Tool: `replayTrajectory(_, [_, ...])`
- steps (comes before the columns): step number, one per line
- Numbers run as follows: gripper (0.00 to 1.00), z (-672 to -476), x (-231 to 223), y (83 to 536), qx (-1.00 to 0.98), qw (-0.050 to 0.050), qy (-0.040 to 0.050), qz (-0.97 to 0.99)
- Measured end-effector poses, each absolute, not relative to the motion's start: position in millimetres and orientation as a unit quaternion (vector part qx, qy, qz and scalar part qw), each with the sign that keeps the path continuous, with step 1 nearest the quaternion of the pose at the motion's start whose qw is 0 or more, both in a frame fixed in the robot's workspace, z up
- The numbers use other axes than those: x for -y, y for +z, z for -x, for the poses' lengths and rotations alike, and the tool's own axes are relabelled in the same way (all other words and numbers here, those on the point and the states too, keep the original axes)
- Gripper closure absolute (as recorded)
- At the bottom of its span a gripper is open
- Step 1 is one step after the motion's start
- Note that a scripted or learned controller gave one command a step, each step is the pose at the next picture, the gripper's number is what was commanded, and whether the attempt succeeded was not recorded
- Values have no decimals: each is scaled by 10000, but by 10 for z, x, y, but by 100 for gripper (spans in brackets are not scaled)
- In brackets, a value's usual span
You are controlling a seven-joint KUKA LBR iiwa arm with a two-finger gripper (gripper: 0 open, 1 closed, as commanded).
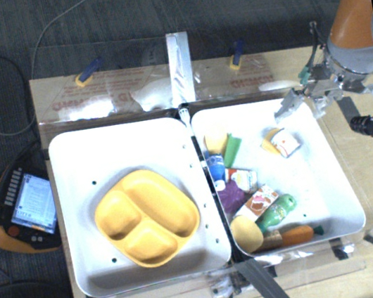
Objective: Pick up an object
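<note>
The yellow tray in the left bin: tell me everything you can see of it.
The yellow tray is a rounded, glossy, plastic-looking dish split into three compartments by raised ridges. It lies flat, open side up, turned at a slant, in the middle of the left bin, resting on its floor. Its near corner comes close to the bin's front wall.

You have a small yellow-and-white object with a red patch (280, 142) lying apart in the right bin's (320, 178) upper area, untouched.
</note>
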State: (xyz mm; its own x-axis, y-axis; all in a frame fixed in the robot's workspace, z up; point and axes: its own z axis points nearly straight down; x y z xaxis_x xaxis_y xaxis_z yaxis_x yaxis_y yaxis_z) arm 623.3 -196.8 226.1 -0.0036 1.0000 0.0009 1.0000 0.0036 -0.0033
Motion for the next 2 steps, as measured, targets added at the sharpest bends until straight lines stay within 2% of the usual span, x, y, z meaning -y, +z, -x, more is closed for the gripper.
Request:
replayTrajectory(1, [0, -6059, 1974, 1725, 7148, 5, 20, 6993])
replayTrajectory(2, [0, -6284, 1946, 899, 6761, 0, 5, 7368])
